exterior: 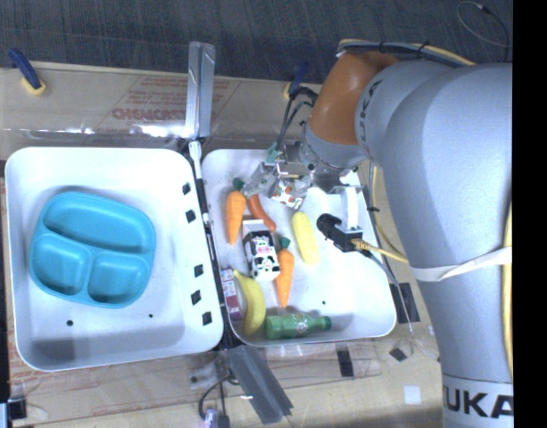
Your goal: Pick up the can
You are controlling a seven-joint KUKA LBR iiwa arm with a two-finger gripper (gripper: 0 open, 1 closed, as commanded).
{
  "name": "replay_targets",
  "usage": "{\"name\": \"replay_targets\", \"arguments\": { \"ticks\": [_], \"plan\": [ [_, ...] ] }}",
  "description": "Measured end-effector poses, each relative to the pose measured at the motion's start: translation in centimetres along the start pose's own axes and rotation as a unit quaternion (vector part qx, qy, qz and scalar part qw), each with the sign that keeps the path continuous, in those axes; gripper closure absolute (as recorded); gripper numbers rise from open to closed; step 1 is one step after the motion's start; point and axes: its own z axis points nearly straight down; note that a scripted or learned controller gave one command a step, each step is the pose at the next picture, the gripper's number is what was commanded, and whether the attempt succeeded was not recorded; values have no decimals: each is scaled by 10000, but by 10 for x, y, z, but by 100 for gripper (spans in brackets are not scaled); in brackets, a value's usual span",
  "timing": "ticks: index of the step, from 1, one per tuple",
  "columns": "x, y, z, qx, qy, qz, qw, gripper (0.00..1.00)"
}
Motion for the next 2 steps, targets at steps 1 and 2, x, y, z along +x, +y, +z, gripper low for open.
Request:
{"name": "replay_targets", "arguments": {
  "ticks": [1,2],
  "plan": [
    [1,-5,1,106,11,-10,9999,100],
    [1,-5,1,107,10,-10,9999,0]
  ]
}}
